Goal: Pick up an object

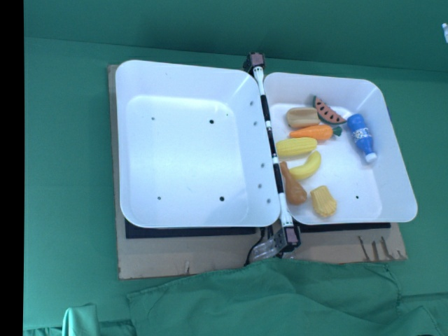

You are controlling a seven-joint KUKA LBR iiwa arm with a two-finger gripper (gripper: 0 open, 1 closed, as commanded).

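Two white bins sit side by side; the right bin (392,180) holds toy food: a blue bottle (361,136) at its right, a watermelon slice (327,110), a carrot (315,132), corn (296,146), a banana (306,166), a drumstick (292,186). The left bin (133,96) sits beside it. I cannot tell the gripper's state.
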